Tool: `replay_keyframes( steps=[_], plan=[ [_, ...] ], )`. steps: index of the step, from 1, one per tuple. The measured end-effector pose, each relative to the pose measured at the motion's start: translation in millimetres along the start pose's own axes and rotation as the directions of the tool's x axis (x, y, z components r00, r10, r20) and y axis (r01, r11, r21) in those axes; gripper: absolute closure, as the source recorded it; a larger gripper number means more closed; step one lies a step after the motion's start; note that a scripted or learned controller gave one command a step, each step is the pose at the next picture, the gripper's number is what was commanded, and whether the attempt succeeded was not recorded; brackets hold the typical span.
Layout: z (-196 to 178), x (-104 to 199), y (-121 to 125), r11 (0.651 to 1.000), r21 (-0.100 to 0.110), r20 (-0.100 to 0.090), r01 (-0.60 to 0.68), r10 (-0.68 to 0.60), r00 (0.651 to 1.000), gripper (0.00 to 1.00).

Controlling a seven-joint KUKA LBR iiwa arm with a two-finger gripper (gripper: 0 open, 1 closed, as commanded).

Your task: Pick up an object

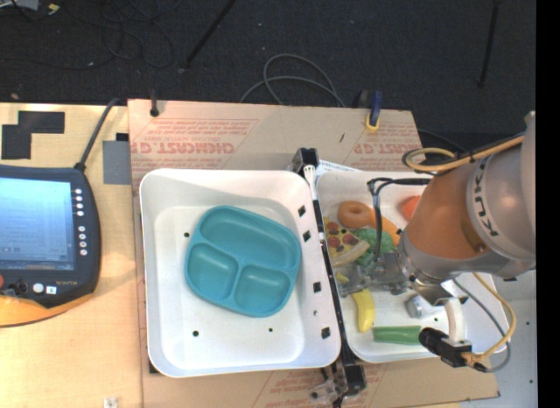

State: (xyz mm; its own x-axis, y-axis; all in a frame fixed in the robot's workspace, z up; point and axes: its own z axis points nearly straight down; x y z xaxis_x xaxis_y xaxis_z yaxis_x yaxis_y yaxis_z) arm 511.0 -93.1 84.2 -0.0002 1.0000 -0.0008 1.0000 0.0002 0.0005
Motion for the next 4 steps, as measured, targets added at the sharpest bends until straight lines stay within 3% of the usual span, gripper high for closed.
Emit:
replay_keyframes(
  steps=[1, 2, 3, 4],
  plan=[
    [-133.3, 8.9, -34.3, 1.0, -0.007, -0.001, 0.0, 0.0, 1.0, 0.0],
    [-2.0, 8.9, -28.3, 1.0, -0.001, 0.005, -0.007, 0.007, 1.0, 0.0],
    [-109.2, 96.3, -33.5, 1.0, -0.008, 0.0, 0.002, -0.002, 1.0, 0.0],
    [-54.0, 48.5, -32.0, 1.0, -0.003, -0.017, 0.01, -0.01, 1.0, 0.0]
  ],
)
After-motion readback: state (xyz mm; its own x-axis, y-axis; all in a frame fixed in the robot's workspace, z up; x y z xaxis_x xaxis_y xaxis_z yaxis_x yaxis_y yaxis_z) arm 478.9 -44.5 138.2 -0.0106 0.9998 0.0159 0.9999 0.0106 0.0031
